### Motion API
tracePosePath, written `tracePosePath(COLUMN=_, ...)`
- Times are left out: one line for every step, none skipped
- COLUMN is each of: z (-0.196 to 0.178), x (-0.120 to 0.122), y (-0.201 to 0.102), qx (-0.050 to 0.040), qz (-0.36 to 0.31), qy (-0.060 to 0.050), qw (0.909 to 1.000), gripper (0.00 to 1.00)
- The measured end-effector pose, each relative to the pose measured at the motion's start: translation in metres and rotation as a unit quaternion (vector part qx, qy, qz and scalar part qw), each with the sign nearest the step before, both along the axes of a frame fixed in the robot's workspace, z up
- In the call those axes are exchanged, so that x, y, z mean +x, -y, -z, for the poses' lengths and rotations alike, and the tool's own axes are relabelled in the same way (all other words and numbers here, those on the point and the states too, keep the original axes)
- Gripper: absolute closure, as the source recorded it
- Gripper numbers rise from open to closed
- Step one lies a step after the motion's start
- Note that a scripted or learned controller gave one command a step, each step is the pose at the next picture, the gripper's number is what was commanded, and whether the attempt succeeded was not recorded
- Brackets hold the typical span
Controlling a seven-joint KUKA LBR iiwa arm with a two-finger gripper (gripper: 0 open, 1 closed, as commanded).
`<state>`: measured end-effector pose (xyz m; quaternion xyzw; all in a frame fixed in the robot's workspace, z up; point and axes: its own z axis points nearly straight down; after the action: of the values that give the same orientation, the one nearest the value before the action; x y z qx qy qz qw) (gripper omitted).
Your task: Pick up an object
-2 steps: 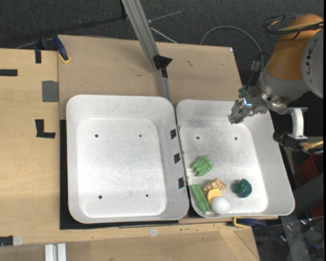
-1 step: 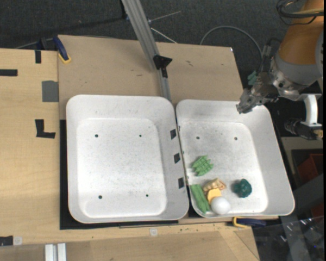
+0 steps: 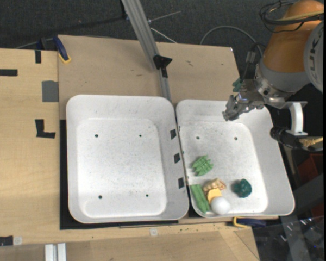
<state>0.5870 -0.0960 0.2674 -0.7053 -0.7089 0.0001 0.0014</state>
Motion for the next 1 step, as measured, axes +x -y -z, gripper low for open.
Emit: tracePosePath(z=-0.0008, x=-0.0239, y=-0.0461, qx=0.0000, qz=0.000, qy=0.000, qw=1.0000, gripper=1.00)
